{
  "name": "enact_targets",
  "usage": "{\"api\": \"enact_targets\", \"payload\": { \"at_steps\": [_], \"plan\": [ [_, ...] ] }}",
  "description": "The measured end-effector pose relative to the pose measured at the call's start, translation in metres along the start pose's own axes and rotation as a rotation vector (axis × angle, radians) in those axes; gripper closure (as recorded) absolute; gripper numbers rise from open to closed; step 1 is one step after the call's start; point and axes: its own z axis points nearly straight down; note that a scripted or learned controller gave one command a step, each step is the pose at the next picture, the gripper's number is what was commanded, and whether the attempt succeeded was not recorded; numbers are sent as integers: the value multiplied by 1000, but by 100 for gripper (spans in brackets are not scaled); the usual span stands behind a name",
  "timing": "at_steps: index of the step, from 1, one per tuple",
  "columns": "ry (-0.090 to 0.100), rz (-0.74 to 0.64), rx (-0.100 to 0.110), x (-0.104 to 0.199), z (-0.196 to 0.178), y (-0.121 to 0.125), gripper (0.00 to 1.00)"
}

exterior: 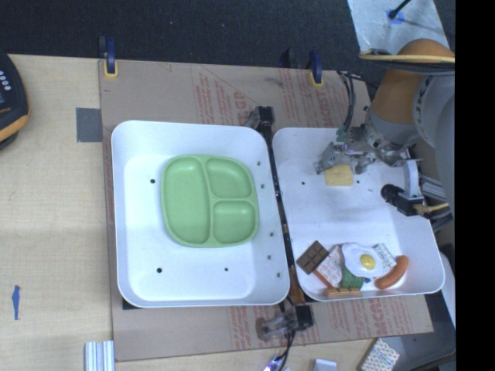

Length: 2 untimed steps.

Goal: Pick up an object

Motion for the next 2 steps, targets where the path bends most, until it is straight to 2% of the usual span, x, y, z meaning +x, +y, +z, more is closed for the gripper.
{"api": "enact_targets", "payload": {
  "at_steps": [2],
  "plan": [
    [2, -3, 1, 30, -4, -3, 0]
  ]
}}
